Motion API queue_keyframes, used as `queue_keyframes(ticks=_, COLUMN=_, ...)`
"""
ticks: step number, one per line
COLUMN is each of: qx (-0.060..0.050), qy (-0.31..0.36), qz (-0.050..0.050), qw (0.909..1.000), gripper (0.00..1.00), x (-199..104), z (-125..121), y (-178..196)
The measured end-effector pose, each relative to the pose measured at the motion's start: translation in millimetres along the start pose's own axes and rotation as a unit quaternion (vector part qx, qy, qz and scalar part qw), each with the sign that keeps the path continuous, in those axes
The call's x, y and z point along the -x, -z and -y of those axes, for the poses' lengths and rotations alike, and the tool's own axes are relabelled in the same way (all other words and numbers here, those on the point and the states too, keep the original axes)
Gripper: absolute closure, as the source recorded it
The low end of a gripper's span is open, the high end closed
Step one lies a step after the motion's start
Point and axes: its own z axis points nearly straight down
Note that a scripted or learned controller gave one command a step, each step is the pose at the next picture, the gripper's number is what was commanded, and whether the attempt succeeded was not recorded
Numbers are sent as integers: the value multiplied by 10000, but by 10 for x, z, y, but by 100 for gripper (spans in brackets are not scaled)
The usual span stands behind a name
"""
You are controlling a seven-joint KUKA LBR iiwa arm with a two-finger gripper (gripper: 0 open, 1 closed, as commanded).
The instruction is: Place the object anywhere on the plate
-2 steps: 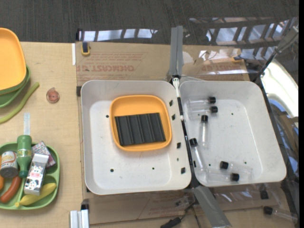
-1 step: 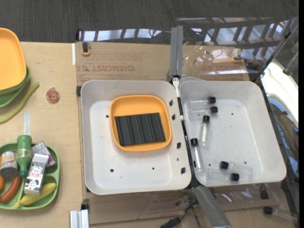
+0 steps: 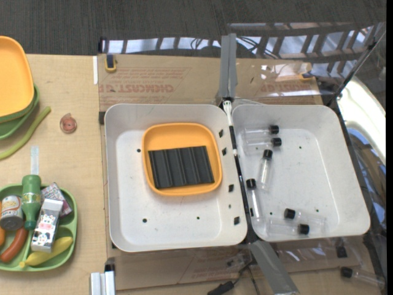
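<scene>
An orange plate with rounded corners lies in the left white bin, toward its back. A dark grey ribbed rectangular object rests flat on the plate and covers most of its middle. The right white bin holds several clear vials with black caps, scattered along its left side and near its front edge.
On the bench at far left, a green tray holds toy food and a small bottle. Orange dishes are stacked at the back left. A small pink item lies between them. Cardboard lines the bench behind the bins.
</scene>
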Motion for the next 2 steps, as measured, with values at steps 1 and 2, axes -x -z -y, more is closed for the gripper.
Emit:
queue_keyframes(ticks=1, qx=3, qy=1455, qz=-1, qw=9894, gripper=0, x=-476, z=111, y=-128)
queue_keyframes(ticks=2, qx=4, qy=2478, qz=-1, qw=9688, gripper=0, x=-797, z=185, y=-294)
